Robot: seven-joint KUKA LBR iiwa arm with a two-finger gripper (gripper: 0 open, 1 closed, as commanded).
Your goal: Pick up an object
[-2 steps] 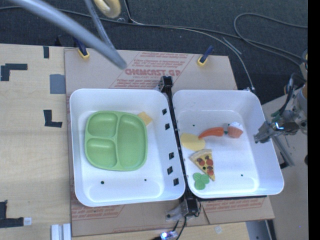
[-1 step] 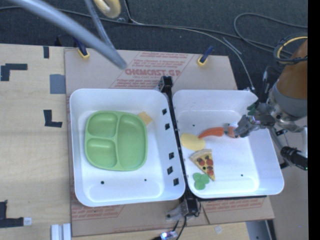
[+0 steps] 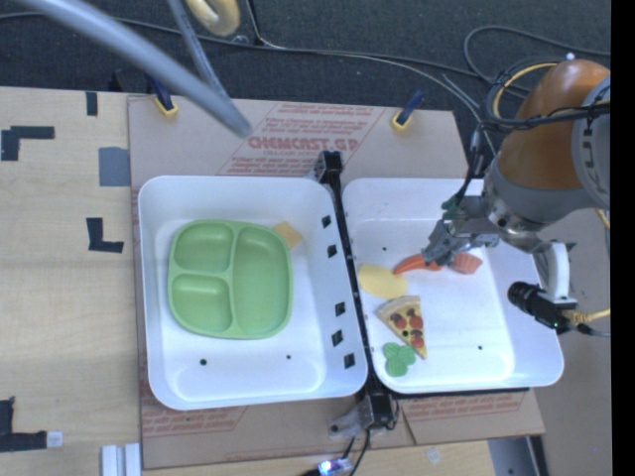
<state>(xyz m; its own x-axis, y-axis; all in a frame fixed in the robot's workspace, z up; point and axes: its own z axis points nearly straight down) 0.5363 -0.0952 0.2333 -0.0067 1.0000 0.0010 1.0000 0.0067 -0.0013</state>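
**Pincer down on the orange piece, right bin**

Orange toy piece (image 3: 437,262), carrot-like, lies in the upper middle of the right bin (image 3: 496,360). I see my pincer (image 3: 444,249) right on top of it, tips at its middle. Orange shows on both sides of the tips: a tapered end pointing left, a blunter reddish end to the right. I can't tell from this angle whether the pincer is open or closed, or whether it has the piece at all. The piece looks to be lying on the bin floor.

Just below-left of it: a yellow blob-shaped piece (image 3: 379,282), close to the divider side of the bin. Below that, a pizza slice (image 3: 407,325), tip pointing down-right. Touching its lower left edge, a small green leafy piece (image 3: 398,360). All three sit in the left half of the right bin, apart from the pincer.

Arm (image 3: 551,157) comes in from the right, orange band over the grey wrist, above the bin's upper right corner. A black cylindrical part (image 3: 537,304) hangs off it over the bin's right side.

Left bin (image 3: 238,380): green divided plate (image 3: 231,279), three compartments, flat on the floor. A small yellow piece (image 3: 288,234) sits at the plate's upper right corner; touching or just beside it, can't say.

Both bins sit on a cardboard sheet (image 3: 298,137) on the desk (image 3: 60,315).
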